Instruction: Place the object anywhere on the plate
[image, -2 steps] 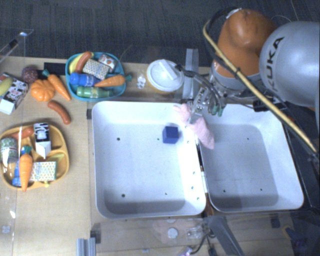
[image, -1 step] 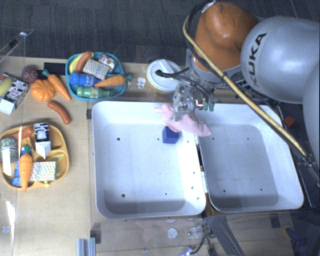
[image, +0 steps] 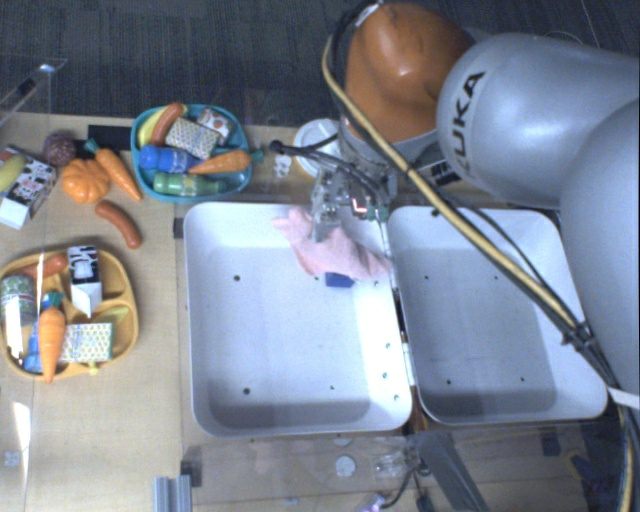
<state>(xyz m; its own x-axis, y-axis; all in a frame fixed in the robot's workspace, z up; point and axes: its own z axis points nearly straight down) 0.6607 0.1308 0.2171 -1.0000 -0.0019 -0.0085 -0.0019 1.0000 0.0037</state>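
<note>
— Where is your pink plastic plate (image: 325, 252)?
— You find it in the left white bin (image: 280, 400), at the far right corner, tilted; its long axis runs from far-left to near-right. A small blue block (image: 339, 281) lies at its near edge.
— And your hand (image: 345, 205)?
— It hangs right over the plate's far part. Whether it is clenched or released, you cannot tell.

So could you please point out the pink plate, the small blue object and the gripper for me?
pink plate (image: 318, 255): camera view, its bare middle.
blue object (image: 339, 281): camera view, its top face.
gripper (image: 328, 232): camera view, between its fingertips, over the plate.
</note>
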